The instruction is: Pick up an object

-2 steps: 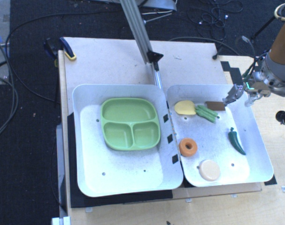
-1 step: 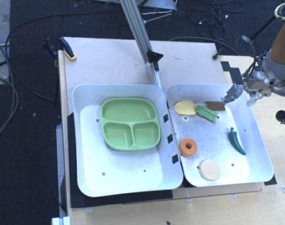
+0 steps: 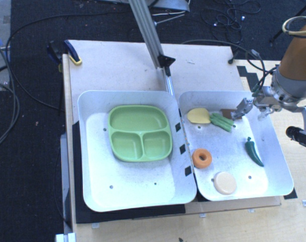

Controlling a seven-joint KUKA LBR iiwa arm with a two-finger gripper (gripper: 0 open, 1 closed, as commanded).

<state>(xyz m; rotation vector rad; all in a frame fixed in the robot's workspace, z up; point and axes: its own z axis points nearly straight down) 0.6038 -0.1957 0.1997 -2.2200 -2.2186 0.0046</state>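
The light-green toy lies near the right bin's far wall, beside a yellow piece. The gripper hangs just over its end, presumably lining up; whether its fingers are apart I cannot tell.

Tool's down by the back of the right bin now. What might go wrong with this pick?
1. The tool sits where a green bundle, a brown piece and a yellow piece crowd together, so it may nudge or catch the wrong one.
2. That cluster lies near the right bin's back wall, so things may get pushed against it rather than lifted.
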